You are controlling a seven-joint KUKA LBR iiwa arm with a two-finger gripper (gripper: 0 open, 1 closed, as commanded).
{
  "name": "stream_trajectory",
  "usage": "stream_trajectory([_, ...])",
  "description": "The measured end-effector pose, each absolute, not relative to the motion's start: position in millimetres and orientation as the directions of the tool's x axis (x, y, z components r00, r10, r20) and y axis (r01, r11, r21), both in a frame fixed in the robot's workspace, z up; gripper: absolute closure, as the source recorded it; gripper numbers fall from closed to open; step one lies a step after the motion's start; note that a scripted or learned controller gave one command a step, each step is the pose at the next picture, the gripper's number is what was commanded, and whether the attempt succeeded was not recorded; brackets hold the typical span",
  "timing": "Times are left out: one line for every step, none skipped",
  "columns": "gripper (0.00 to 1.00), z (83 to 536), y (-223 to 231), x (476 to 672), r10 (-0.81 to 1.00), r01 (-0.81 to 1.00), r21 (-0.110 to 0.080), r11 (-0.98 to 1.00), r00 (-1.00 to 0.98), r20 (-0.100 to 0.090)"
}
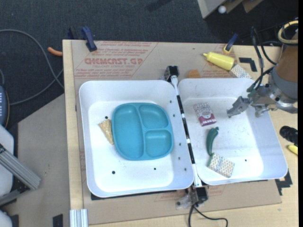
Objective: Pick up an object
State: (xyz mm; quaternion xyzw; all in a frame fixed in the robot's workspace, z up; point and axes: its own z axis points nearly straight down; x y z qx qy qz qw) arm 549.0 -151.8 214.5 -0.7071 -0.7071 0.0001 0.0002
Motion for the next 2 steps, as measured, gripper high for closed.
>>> stream_trajectory([0.0, 84.5, -94.5, 543.1, 1.0, 1.0, 0.0, 0.0, 0.0, 0.0])
stream_trajectory([1.0, 94.2, -94.6, 543.3, 1.0, 1.0, 0.002, -0.001, 0.001, 0.0])
